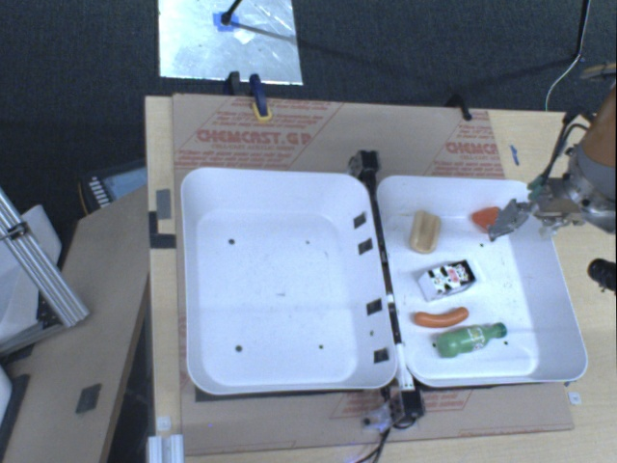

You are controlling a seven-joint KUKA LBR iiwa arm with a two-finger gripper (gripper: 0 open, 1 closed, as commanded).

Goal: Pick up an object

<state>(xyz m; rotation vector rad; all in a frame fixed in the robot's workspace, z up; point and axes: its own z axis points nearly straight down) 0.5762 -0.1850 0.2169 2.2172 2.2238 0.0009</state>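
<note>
The right bin (564, 340) holds several objects. A tan bread-like piece (425, 231) lies near its back left. A black-and-white cow-patterned box (448, 279) sits in the middle. Below it lie a red-orange sausage (441, 316) and a green bottle (469, 339) on its side. A small orange-red object (484, 217) lies at the back of the bin. My gripper (506, 221) hangs low over the bin's back right, its tip right beside this orange-red object and partly covering it. The grey arm (590, 177) reaches in from the right.
The left bin (193, 258) stands beside the right one, with a black clip strip (371, 249) along the shared wall. Cardboard (289, 133) lies under both bins. A shiny foil sheet (229, 27) lies beyond the bench.
</note>
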